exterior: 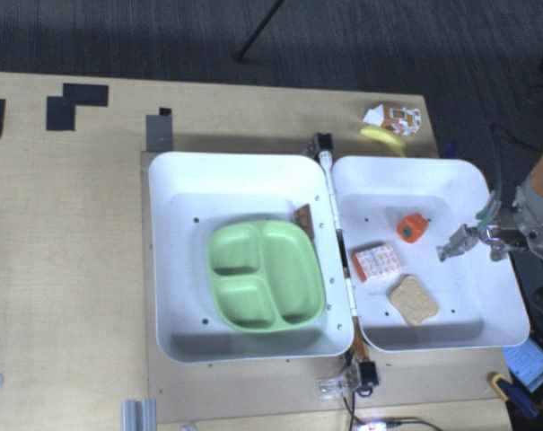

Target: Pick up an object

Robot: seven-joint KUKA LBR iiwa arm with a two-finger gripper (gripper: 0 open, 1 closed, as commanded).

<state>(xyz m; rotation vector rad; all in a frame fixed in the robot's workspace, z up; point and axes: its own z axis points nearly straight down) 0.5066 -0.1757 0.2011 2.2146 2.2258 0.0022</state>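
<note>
Over the right bin (468, 178) the gripper (454, 248) hangs, fingers' state unclear, near a tan sponge-like block (413, 300), likely light, soft, squashy; best pinched across its short sides.

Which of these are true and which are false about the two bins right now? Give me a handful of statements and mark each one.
1. The green divided plate lies in the left bin. True.
2. The orange object sits in the left bin. False: it is in the right bin, toward its back.
3. The gripper is over the right bin, on the side nearest the arm. True.
4. The tan sponge-like piece is between the gripper's fingers. False: it lies on the bin floor, apart from the gripper.
5. The red and white patterned packet lies between the orange object and the tan piece. True.
</note>
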